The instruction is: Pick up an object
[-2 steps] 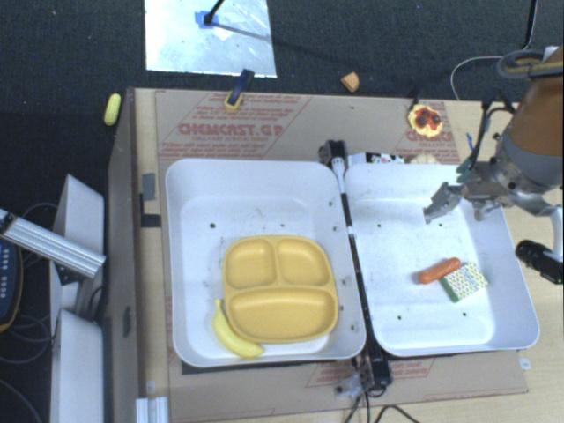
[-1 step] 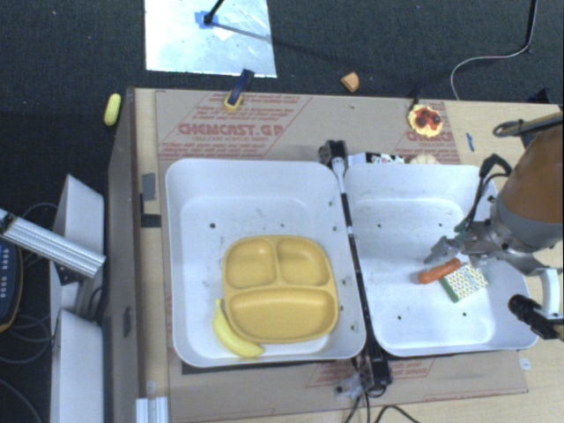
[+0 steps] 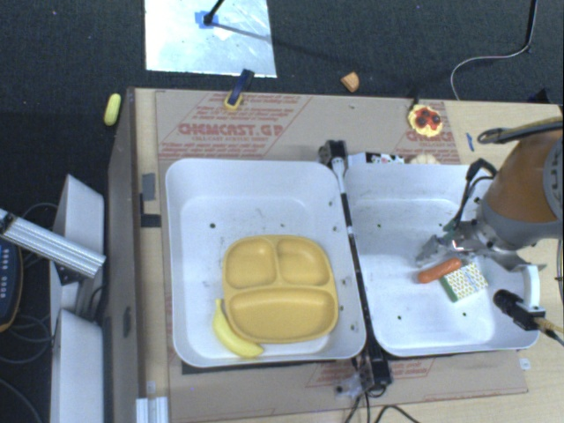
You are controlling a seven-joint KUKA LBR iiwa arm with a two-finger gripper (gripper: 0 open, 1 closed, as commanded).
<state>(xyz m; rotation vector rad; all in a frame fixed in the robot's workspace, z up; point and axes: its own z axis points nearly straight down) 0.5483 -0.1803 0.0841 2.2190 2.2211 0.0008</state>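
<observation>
Lettering "CHEMCAST GP" marks bench board (image 3: pixel 231 122) behind bins.

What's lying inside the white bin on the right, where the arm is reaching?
In the right bin lie an orange carrot-like piece and a checkered green-and-white block beside it. The gripper hangs right over them, so anything beneath it is hidden.

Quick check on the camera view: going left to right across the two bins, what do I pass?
Banana → yellow tray → divider between the bins → carrot → checkered block.
</observation>
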